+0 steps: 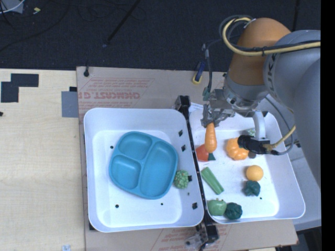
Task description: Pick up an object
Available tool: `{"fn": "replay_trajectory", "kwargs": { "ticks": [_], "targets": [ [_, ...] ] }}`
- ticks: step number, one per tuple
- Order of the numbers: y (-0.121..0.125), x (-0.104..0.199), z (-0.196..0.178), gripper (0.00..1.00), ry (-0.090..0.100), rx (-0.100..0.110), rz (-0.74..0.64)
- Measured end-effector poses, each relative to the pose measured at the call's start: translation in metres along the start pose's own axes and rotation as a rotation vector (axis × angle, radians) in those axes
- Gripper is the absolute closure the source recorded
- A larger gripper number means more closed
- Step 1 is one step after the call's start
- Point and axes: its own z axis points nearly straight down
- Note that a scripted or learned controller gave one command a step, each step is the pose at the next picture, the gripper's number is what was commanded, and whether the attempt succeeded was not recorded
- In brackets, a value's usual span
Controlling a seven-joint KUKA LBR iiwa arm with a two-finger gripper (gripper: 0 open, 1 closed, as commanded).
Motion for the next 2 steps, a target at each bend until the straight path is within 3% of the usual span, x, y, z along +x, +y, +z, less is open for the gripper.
{"fn": "replay_trajectory", "kwargs": {
  "ticks": [1,2],
  "targets": [
    [-0.0011,-0.003,-0.0145,1.0,0.001,-0.003,0.0],
    [-0.0089,0.0068,-0.0045,1.0,0.001,0.0,-0.001]
  ]
}}
